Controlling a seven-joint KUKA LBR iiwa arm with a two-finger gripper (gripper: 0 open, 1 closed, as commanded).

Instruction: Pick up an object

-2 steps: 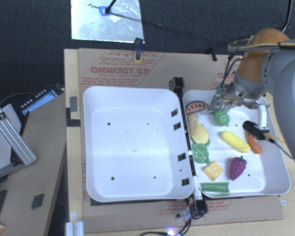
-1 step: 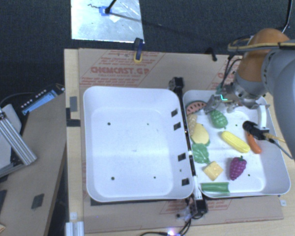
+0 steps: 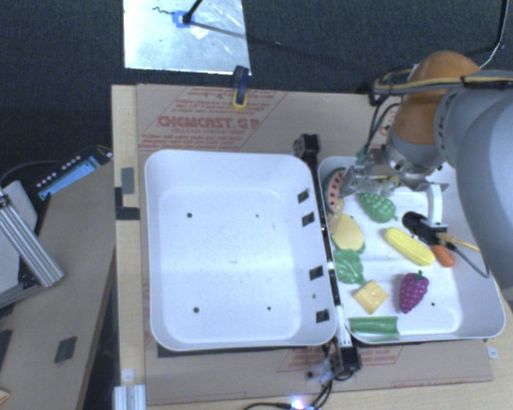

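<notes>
On the table [image 3: 125, 135], over a sheet of brown cardboard with red print [image 3: 207, 116], stand two shallow white plastic bins side by side: the left white bin [image 3: 167, 173] and the right white bin [image 3: 487, 310], which holds all the toy foods that could be picked. The grey arm with its orange band [image 3: 427, 101] comes in from the right and slants down over the far part of the right bin. Its gripper [image 3: 356, 180] is low at that bin's far left corner, but I cannot tell from this slant whether the jaws are spread or pressed together, and nothing can be seen between them. Just left of the gripper, against the bin's left wall, lies a red and green watermelon slice toy [image 3: 333, 194]. Just near of the gripper sits a bumpy green plastic cluster [image 3: 378, 206]. Nearer along the left wall lie a pale yellow rounded fruit toy [image 3: 348, 231], then a dark green leafy toy [image 3: 349, 266] touching it, then a yellow cheese wedge toy [image 3: 370, 296]. A long green pod-shaped toy [image 3: 374, 325] lies along the near wall. In the middle a yellow banana-like toy [image 3: 408, 245] lies at a slant, with a small orange piece [image 3: 445, 256] just to its right and a purple grape bunch toy [image 3: 413, 290] nearer.
</notes>
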